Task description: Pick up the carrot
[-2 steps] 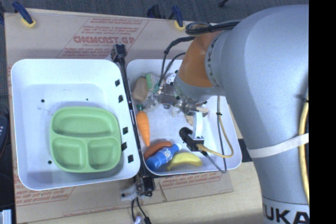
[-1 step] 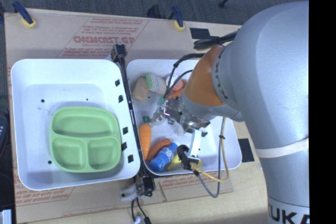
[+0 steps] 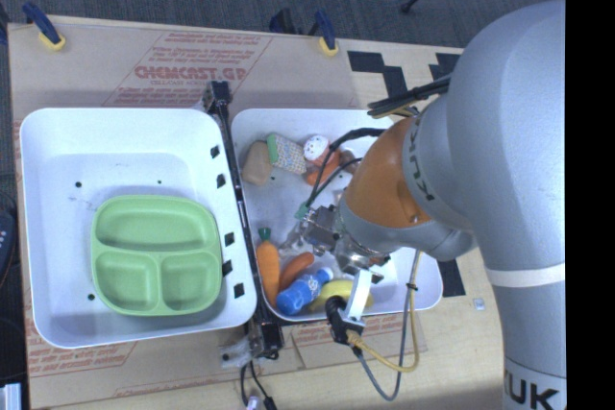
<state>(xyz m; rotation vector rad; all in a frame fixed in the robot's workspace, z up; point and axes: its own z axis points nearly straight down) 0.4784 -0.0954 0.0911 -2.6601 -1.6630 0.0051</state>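
Note:
The carrot, orange with a small green top, lies lengthwise against the left wall of the right bin, near its front corner. My gripper hangs low over the middle of that bin, just right of and slightly behind the carrot's green end. The orange wrist band and the grey arm cover most of it. Nothing shows between the gripper and the carrot, and the carrot rests on the bin floor.
Next to the carrot lie a red-orange sausage-like piece, a blue bottle and a yellow item. At the bin's back are a tan piece, a green striped item and a white ball. A green divided plate sits in the left bin.

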